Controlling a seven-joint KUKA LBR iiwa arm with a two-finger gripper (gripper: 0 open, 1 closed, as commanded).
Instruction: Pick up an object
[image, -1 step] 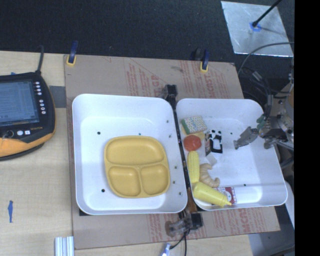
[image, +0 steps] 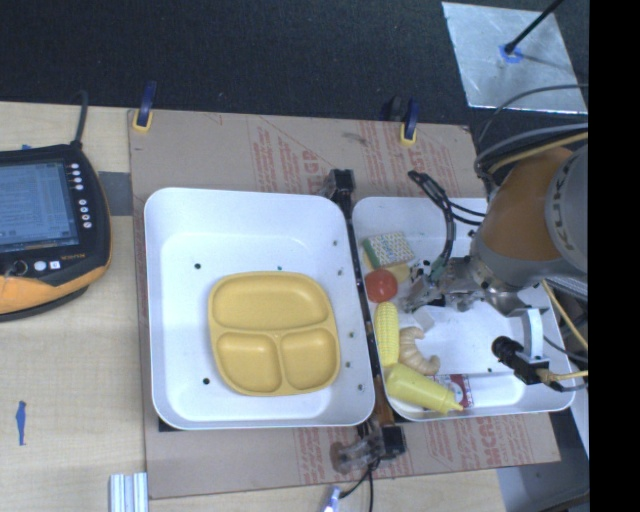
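The right white bin (image: 548, 402) holds several small items along its left side: a red ball-like fruit (image: 381, 286), a yellow corn cob (image: 386, 333), a beige curved piece (image: 416, 352), a yellow squeeze bottle (image: 422, 390) lying on its side, a pale speckled square (image: 388, 247) and a flat wrapped packet (image: 472, 390). The arm reaches in from the right with its orange band above the bin. My gripper (image: 422, 292) sits low in the bin, just right of the red fruit and above the corn. I see nothing clearly held in it.
The left white bin (image: 180, 230) holds a yellow divided plate (image: 273, 331). A teach pendant (image: 45, 225) lies on the bench at the far left. Cables (image: 440, 205) loop over the right bin's back edge. Clamps (image: 408, 118) hold the cardboard base.
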